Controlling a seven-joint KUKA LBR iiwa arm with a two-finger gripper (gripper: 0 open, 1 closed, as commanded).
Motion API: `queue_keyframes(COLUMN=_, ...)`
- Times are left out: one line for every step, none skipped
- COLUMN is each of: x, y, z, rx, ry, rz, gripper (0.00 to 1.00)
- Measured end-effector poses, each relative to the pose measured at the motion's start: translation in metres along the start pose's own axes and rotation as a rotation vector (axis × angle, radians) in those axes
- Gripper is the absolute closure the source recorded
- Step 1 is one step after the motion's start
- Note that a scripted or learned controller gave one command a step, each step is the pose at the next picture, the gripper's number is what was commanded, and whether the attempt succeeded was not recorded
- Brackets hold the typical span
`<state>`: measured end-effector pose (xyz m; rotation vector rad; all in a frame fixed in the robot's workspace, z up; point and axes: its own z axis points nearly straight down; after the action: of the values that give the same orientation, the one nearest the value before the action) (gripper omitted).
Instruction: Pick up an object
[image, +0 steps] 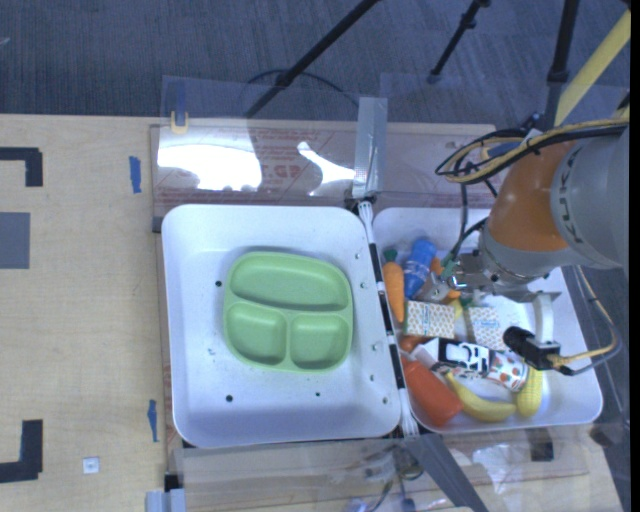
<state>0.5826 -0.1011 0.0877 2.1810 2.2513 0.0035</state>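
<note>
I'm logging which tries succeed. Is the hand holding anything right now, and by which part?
That cannot be told. The hand is low over the cluttered right bin, above the small packets, and no object shows between its tips.

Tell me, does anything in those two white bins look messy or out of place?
Nothing looks spilled or broken. The left bin holds one green divided tray, lying flat. The right bin is a jumble: a banana, a carrot, a blue bottle and small cartons heaped against one another, the arm reaching in above them.

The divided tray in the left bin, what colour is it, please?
Light green tray, clear in the camera view.
</note>
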Motion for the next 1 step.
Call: queue_keyframes(x=0.0, y=0.0014, z=-0.0112, rx=-0.003, ry=0.002, rz=0.003, gripper=1.0)
